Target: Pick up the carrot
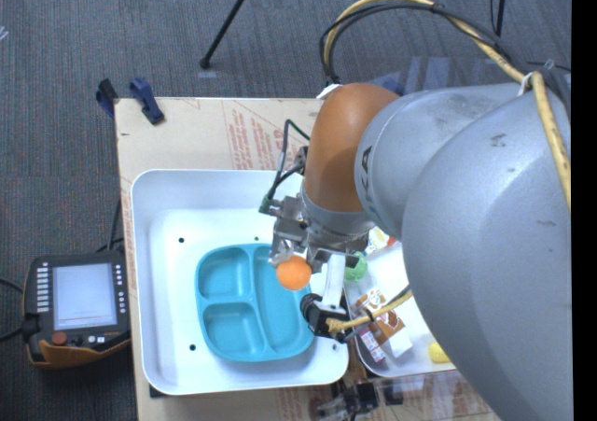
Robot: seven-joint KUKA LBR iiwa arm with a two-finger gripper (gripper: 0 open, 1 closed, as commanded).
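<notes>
The big grey arm (466,223) fills the near right side and reaches in over the 2 white bins. Under its orange band (340,153) hangs the pincer (300,265). An orange thing, which looks like the carrot (294,273), sits right at the pincer's tip. I cannot tell if the pincer is wide or narrow, or if it has the carrot, because the wrist hides it.

The carrot is over the right edge of the blue tray (247,307) with 3 parts. The tray lies in the left bin (159,223). In the right bin (410,363) lie some snack packs (382,321), something green (355,268) and something yellow (438,351).

To do this step well, I think the pincer should close softly around the middle of the carrot, then go straight up slowly. The carrot looks round and smooth, so it could slip out.

Farther off, the brown table (224,130) carries the bins. A small screen (79,302) lies on the grey floor at the left.
</notes>
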